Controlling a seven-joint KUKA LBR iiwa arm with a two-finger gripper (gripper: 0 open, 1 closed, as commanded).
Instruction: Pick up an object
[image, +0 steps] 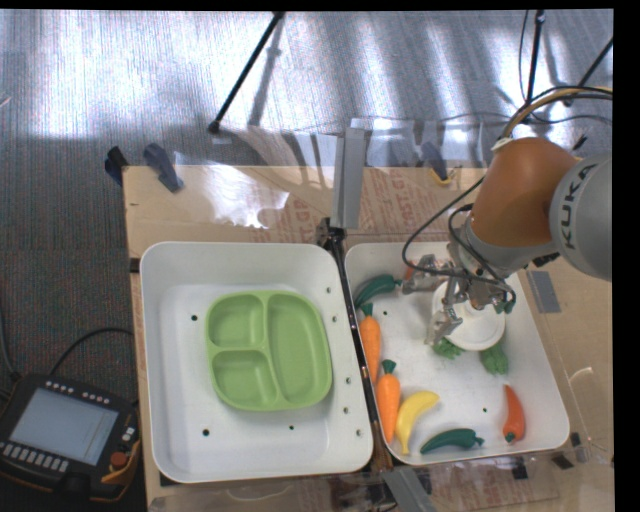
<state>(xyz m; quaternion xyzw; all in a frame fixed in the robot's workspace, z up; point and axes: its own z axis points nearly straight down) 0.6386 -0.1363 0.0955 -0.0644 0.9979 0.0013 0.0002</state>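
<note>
Two shallow white bins sit side by side on a bench as a grey KUKA arm (560, 205) with an orange band reaches in from the right. The left bin (170, 290) holds a green three-compartment plate (268, 350), lying flat near its middle. The right bin (545, 390) carries a scatter of toy produce: a dark green pepper (375, 288) in the upper left corner, a carrot (371, 340) along the left wall, a second carrot (388, 398) just below it, a yellow banana (415, 416) touching that carrot's right side, another green pepper (450, 440) near the front wall, and an orange-red pepper (513, 414) toward the front right. The gripper (445, 325) hangs low over the upper middle of the right bin, beside a white round object (482, 330), with a green leafy piece (446, 349) just under its tip and another green piece (494, 360) lower right. Whether the claw is spread or closed cannot be told from this angle, and no object can be seen between its fingers. A teach pendant (62, 435) lies on the floor at lower left.
</note>
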